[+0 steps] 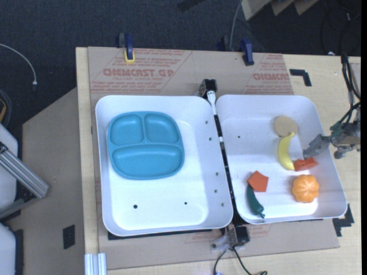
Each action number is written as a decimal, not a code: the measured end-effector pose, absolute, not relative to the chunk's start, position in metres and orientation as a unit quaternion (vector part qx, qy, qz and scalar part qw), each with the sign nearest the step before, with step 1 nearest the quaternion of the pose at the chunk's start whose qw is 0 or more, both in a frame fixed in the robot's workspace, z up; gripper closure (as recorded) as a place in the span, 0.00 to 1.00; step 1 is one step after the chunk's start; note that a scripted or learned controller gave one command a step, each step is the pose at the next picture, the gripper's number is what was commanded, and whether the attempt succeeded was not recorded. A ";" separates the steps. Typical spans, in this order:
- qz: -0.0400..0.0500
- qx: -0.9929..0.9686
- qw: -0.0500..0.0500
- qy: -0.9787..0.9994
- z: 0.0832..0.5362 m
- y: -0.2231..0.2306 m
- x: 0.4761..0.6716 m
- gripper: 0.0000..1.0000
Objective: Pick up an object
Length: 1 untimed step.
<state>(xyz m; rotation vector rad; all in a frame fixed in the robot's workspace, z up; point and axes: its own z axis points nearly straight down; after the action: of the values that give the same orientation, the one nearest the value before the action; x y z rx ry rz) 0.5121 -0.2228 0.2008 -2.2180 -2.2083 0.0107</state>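
The right bin (241, 119) holds a yellow banana (285, 151), a tan round piece (285, 125), an orange fruit (305, 188), an orange-red block (258, 181), a small red piece (305, 164) and a dark green pepper (254, 201). My gripper (327, 142) sits low over the bin's right rim, just right of the banana and above the small red piece. Nothing is seen held in it.
A blue divided plate (146, 144) lies in the left bin (195, 205). Blue clamps (246, 51) stand on the bench's far edge. Cables hang at the right, by the gripper.
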 end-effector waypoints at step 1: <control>0.000 -0.707 0.000 -0.707 0.208 -0.222 0.516 0.00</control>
<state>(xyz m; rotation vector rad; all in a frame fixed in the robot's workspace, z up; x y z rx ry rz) 0.5155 -0.2223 0.2076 -2.2220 -2.2219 0.0005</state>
